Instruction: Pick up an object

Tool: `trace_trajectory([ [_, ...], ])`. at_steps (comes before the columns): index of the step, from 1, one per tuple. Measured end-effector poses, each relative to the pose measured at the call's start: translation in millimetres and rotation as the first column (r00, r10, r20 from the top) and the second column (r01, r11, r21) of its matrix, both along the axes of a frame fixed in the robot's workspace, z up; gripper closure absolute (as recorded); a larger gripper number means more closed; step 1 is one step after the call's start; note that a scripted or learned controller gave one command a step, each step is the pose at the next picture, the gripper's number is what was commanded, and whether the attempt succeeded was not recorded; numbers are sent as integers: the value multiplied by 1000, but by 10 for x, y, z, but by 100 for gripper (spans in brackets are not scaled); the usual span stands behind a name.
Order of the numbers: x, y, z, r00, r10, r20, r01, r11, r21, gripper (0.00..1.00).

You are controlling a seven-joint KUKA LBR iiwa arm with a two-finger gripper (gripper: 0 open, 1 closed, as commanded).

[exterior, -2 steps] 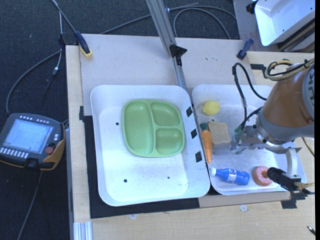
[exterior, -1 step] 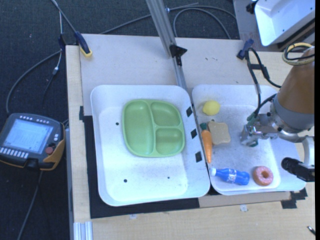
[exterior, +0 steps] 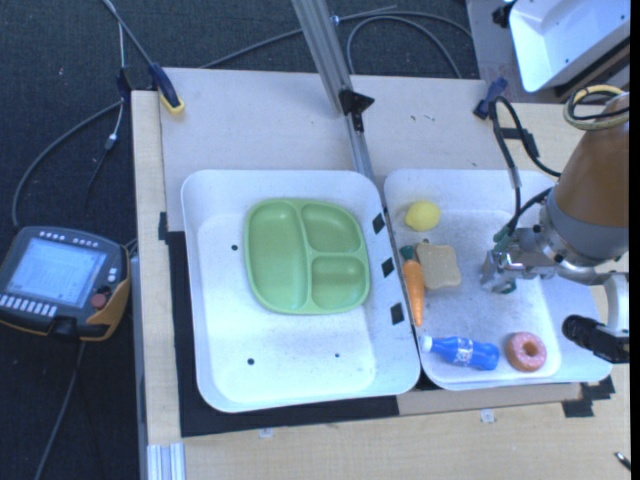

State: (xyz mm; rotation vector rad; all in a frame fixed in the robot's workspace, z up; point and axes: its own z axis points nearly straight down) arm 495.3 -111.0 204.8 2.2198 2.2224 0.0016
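**Hovering over the right bin, nothing visibly gripped**

Reaching in from the right with the grey and orange arm (exterior: 592,193), hanging the metal two-finger gripper (exterior: 503,271) low over the right shallow white bin (exterior: 470,190). Impossible to tell whether open or shut, the tips being too small and blurred; seeing nothing caught there.

Taking the tan square sponge-like block (exterior: 439,266) as landmark, lying in the right bin's left half:

- Sitting just behind the block, a round yellow ball (exterior: 423,215), close but apart.
- Lying along the block's left side, an orange toy carrot (exterior: 414,290) with a green top, touching or nearly touching it, pressed near the bin's left wall.
- Resting in front of the block, near the bin's front rim, a blue and white plastic bottle (exterior: 461,351) on its side.
- Lying right of the bottle, a pink frosted doughnut-shaped ring (exterior: 526,350).
- Hovering right of the block, the gripper, apart from it, with bare bin floor between.

Crowding the block on two sides with carrot and ball; leaving its right side open.

Sitting well left of the block, in the left white bin (exterior: 215,368), a pale green divided plastic tray (exterior: 305,256). Trailing black cables (exterior: 517,153) down behind the gripper.
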Motion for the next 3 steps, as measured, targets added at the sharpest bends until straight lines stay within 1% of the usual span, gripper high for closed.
trace_trajectory([
  [1, -1, 568, 153, 1000, 6, 2, -6, 1000, 2, 100],
  [2, -60, 1050, 123, 1000, 5, -3, -5, 1000, 3, 100],
  [3, -30, 1642, 255, 1000, 7, 1, -7, 1000, 2, 100],
])
